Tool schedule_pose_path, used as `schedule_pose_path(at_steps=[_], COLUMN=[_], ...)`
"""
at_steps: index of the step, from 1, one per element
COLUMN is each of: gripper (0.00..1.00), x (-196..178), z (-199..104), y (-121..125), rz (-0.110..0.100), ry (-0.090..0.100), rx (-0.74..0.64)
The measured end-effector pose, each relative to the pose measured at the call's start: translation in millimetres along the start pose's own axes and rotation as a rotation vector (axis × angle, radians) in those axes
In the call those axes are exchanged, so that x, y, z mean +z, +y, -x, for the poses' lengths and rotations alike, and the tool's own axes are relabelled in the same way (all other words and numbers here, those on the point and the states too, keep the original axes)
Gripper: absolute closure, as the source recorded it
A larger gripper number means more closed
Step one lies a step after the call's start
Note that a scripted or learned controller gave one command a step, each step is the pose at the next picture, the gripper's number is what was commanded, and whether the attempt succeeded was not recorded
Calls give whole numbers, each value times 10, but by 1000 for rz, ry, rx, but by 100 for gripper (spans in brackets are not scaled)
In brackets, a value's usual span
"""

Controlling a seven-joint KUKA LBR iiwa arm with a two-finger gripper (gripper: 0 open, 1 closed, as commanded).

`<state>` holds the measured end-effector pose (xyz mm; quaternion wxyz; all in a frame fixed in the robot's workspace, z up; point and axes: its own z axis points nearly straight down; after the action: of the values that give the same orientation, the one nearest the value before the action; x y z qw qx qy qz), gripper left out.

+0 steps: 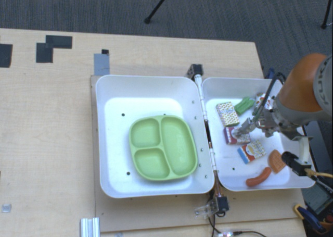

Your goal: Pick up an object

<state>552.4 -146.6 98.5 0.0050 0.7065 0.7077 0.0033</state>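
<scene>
In the right bin (223, 178), against its middle and far-right part, the gripper (243, 131) hangs low over a small heap of objects; the grey arm (304, 100) with its orange band reaches in across the bin's right edge; whether the fingers stand wide or narrow cannot be told, since they blur into the clutter beneath them; nothing is plainly seen between them. The objects crowd the bin's right half, while its left side beside the shared wall lies bare and gives open room; I count one patterned packet (227, 112) near the far edge, one green piece (243, 105) just beside it toward the far-right corner, one dark red item (229, 136) partly under the gripper, one blue piece (243, 155) toward the middle, one red-and-white packet (256, 150) just beside the blue one, one orange lump (276, 162) near the right edge, and one sausage-shaped orange thing (258, 178) along the near edge. In the left bin (112, 126) lies one green divided plate (162, 148) with three compartments, set toward the near-right part, with bare floor along the far and left edges. Both bins sit at the bench's (47, 137) right end, touching along one wall.
</scene>
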Motion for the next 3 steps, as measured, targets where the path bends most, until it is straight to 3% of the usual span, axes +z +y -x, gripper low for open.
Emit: schedule_pose_path(at_steps=[1, 2, 3], gripper=[100, 0, 100], x=[-109, -107, -214], z=[-20, -19, -26], y=[18, 16, 31], rz=[4, 3, 7], ry=[3, 3, 3], rx=[-1, -1, -2])
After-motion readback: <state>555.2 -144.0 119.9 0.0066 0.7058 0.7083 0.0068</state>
